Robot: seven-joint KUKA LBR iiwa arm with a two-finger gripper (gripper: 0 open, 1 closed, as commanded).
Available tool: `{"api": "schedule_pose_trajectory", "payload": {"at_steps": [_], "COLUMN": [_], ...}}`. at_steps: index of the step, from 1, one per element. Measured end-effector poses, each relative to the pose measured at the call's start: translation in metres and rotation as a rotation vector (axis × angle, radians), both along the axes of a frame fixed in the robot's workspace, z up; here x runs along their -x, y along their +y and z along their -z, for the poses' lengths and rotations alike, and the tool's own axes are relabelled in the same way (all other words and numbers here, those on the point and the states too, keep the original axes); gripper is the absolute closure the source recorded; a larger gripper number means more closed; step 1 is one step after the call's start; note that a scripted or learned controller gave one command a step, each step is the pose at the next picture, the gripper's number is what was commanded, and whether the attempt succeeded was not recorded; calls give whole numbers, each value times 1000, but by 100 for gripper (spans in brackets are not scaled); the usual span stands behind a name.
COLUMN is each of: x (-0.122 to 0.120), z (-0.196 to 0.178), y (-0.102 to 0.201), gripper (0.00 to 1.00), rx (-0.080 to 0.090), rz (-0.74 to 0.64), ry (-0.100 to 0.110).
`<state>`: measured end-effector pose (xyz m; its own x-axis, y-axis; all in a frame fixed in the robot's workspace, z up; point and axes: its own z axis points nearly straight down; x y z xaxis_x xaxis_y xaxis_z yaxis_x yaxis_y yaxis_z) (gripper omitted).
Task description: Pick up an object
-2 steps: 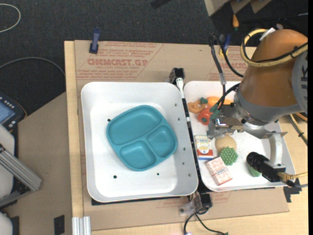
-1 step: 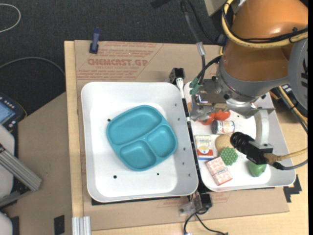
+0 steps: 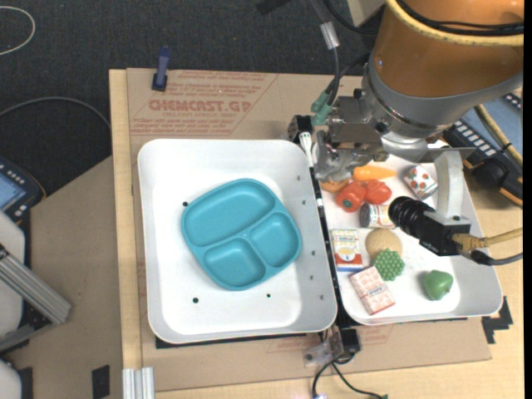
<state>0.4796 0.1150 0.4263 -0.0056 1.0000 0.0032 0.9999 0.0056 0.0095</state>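
The right bin holds several toy foods. An orange carrot and a red pepper lie at its far left, with a small can just below them. My gripper hangs low over that far-left corner, right beside the carrot and pepper, near the wall between the bins. Its tips are hidden among the wrist hardware, and I see nothing held. Nearer the front lie a brown potato, a green broccoli, a green pepper and two small cartons.
The left bin holds a blue divided plate. A white box with red marks sits at the back of the right bin. The arm's large body covers the bin's far right. A blue clip lies on the cardboard behind.
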Motion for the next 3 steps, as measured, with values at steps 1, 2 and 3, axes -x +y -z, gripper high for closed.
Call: {"api": "schedule_pose_trajectory", "payload": {"at_steps": [1, 2, 3], "x": [1, 0, -4], "z": [41, -53, -112], "y": [-39, -35, 17], "gripper": [100, 100, 100], "rx": [4, 1, 1], "rz": [9, 4, 0], "ry": [14, -2, 1]}}
